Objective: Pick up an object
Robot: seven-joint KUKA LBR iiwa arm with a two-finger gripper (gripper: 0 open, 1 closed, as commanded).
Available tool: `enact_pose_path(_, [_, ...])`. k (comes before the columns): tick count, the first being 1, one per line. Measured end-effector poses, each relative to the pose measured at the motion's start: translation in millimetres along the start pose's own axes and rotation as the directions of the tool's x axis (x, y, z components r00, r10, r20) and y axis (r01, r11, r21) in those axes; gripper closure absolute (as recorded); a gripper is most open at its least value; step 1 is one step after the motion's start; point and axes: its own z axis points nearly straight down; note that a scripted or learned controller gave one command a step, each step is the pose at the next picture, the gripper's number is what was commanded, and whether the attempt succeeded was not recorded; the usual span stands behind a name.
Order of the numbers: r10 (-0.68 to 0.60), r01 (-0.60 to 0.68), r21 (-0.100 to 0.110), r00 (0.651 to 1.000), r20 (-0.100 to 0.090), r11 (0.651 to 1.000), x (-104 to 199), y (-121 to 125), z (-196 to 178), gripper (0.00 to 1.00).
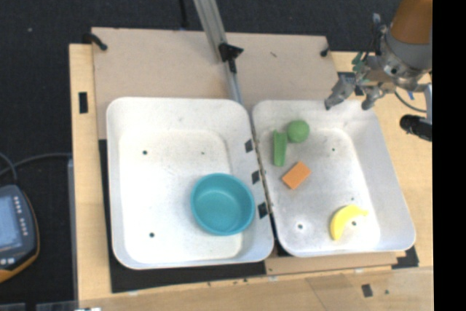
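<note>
My fingers (352,97) are spread open with nothing between them, above the far right corner of the right bin (386,156). In that bin lie a green ball (297,131), green block (279,148), orange block (295,175) and, toward its near right corner, a banana (346,221).

arm (411,18): cut off by the right edge above the orange band
device (14,226): at the left edge, its left part out of frame; screen too blurred to read
pole (204,0): its far end runs off the top edge
desk (182,295): near side cut off by the bottom edge
fingers (336,97): small and blurred against the right bin's far rim
</note>
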Motion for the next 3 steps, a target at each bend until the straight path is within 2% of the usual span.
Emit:
enact_pose_path(1, [-0.001,0.001,0.001,1.0,0.002,1.0,-0.6,-0.2,-0.1,0.0])
enact_pose_path(2, [0.004,-0.004,0.005,1.0,0.001,1.0,-8.7,3.0,59.2,0.0])
enact_pose_path(3, [0.0,0.0,0.003,1.0,0.002,1.0,-8.9,6.7,101.8,0.0])
